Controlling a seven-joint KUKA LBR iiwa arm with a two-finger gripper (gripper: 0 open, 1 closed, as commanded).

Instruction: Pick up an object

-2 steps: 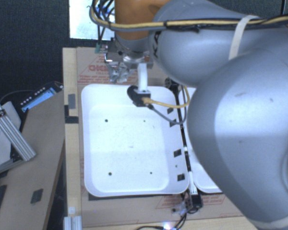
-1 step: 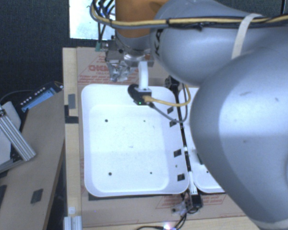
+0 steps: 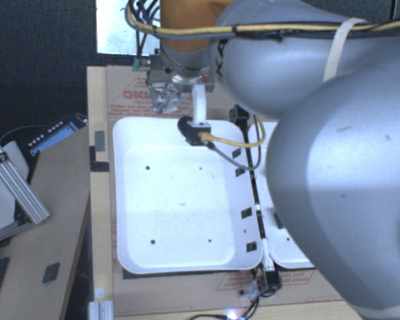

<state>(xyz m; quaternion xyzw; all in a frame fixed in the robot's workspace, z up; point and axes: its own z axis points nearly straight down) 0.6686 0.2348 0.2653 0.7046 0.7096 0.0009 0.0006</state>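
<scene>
— Closest to the camera is the grey arm (image 3: 333, 152). It is very large at the right side and it covers most of the right bin (image 3: 290, 251).

— And where is the claw?

— The claw (image 3: 165, 101) is far from the camera, directly under the orange band (image 3: 200, 5). It hangs at the far rim of the left bin (image 3: 180, 205), about where this rim meets the brown surface (image 3: 127, 92).

— Is it released or clenched?

— I cannot tell. The tip is small and blurred, so I also cannot tell if it grasps something.

— Where is the object to pick up?

— I cannot tell this. The left bin spreads from the claw toward the camera. On its white floor I see four small dark spots (image 3: 148, 169), two nearer to the claw and two farther from it. They are too small to say what they are. The right bin is to the right of the claw and nearer to the camera, as a narrow white strip beside the arm.
</scene>
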